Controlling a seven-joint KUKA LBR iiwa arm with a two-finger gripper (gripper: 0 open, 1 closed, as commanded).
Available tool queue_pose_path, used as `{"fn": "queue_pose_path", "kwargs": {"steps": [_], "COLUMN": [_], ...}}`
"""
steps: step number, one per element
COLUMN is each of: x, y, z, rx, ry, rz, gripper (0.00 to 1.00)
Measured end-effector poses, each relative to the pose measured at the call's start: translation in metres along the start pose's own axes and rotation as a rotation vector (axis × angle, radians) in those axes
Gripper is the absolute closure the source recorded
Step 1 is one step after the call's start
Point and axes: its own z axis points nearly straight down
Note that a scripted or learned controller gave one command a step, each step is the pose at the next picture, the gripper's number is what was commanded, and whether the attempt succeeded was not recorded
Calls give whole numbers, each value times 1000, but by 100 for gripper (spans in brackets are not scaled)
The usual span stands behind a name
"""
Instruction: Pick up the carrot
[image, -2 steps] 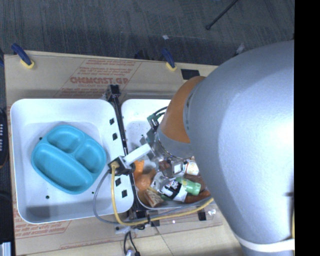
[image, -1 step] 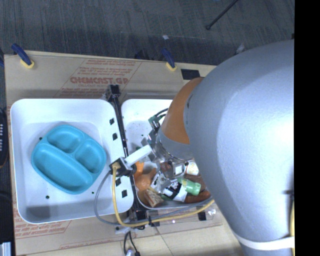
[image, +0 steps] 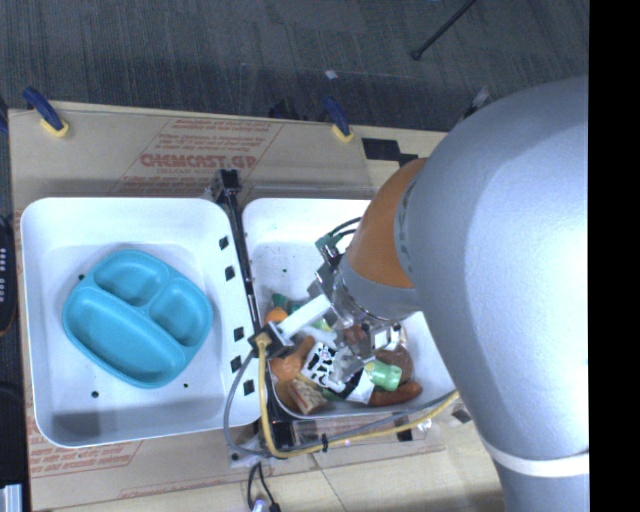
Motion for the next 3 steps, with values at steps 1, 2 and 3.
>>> {"fn": "queue_pose_path", "kwargs": {"steps": [1, 2, 3], "x": [40, 40, 39], "y": [26, 25, 25], "z": [-1, -1, -1], "rx": [-3, -2, -2], "ry": [5, 4, 4], "rz": [131, 129, 129], "gripper": [0, 0, 0]}}
